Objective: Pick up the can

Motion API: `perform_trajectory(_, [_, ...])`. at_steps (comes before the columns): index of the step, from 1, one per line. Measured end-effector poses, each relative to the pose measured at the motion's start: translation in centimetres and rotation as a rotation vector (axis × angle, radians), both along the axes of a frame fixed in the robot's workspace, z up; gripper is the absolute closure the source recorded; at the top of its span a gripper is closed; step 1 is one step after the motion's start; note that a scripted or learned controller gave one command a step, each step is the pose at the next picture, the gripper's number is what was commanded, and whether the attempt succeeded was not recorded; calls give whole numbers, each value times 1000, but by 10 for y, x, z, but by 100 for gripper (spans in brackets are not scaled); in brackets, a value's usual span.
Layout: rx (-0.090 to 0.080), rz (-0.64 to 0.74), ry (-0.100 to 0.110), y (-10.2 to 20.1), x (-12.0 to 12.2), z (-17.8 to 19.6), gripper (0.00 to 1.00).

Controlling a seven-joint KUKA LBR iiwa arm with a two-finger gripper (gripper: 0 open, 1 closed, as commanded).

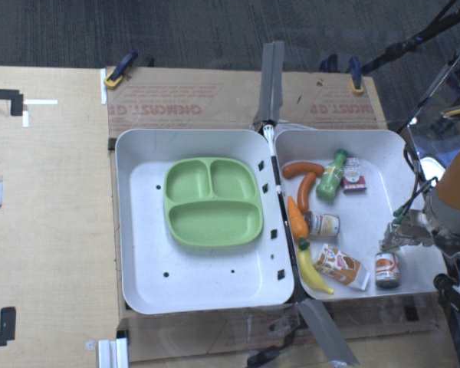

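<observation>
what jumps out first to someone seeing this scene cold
The big green divided plate draws the eye first, lying alone in the left bin. Next comes the clutter in the right bin: hot dogs, a green bottle, a carrot, a banana and a juice carton. At the right bin's near right corner, the tool hangs just above an upright can.

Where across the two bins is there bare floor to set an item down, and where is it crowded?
Free: left bin floor around the green plate, widest below it; right bin centre between green bottle and end effector. Crowded: right bin's left side, with sausages, carrot, banana, carton.
</observation>
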State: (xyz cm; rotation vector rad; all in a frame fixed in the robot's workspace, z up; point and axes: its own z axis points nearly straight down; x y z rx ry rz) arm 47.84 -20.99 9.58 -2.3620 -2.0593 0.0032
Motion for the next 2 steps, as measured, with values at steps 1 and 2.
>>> perform_trajectory(1, [0, 1, 0, 0, 0, 0, 0])
perform_trajectory(2, [0, 183, -2, -2, -1, -6, 0])
